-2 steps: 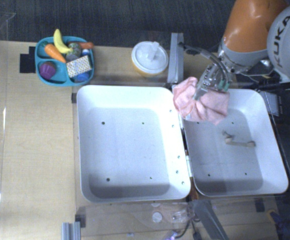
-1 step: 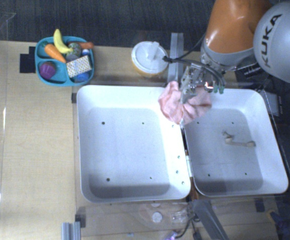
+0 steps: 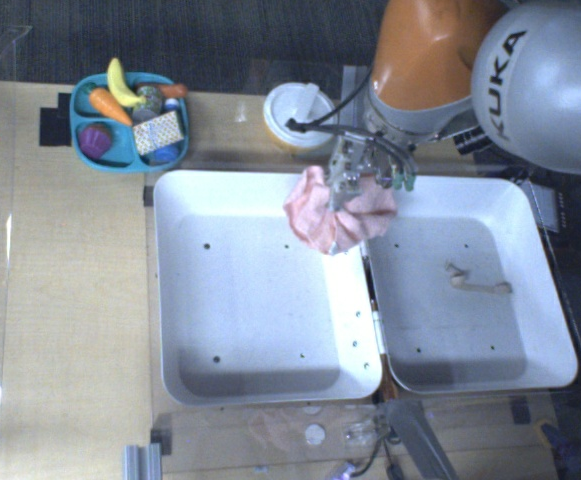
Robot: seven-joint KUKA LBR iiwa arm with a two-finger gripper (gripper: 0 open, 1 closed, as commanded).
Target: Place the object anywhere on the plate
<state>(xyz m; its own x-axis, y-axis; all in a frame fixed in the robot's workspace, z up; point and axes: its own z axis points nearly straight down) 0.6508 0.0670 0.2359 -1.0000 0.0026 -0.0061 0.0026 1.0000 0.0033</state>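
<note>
A crumpled pink cloth (image 3: 322, 220) hangs in the air over the far end of the wall shared by the two white bins. My gripper (image 3: 353, 186) is shut on its top edge, and the cloth droops below and to the left of the fingers. The blue divided plate (image 3: 120, 166) rests on the bench at the far left, well to the left of the gripper. It carries a toy banana (image 3: 122, 85), a carrot (image 3: 108, 105), a purple piece (image 3: 95, 140) and a patterned block (image 3: 160, 131).
The left bin (image 3: 250, 298) lies below the cloth. In the right bin (image 3: 450, 348) sits a small beige object (image 3: 475, 283). A white cup with a yellow rim (image 3: 295, 113) stands on the bench behind the bins, between the plate and the arm.
</note>
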